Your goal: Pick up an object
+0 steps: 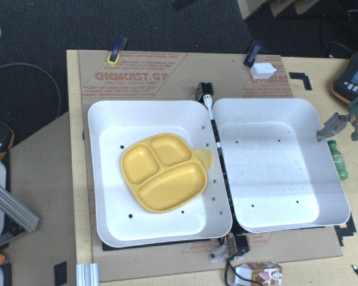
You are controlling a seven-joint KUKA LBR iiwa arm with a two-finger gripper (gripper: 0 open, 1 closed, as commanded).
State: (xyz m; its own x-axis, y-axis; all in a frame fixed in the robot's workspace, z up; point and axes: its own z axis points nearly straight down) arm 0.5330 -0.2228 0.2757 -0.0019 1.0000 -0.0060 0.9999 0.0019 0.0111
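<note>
The grey metal two-finger claw (333, 127) shows at the right edge of the view, over the right rim of the right shallow white plastic bin (268, 213), its fingers spread apart and holding nothing. A yellow plastic divided plate with 3 compartments (163, 172) lies flat in the middle of the left shallow white plastic bin (107, 213), well apart from the claw, with a small pale yellow flat piece (204, 157) touching its right edge. A slim green marker-like object (338, 158) lies along the right bin's right rim, just below the claw.
</note>
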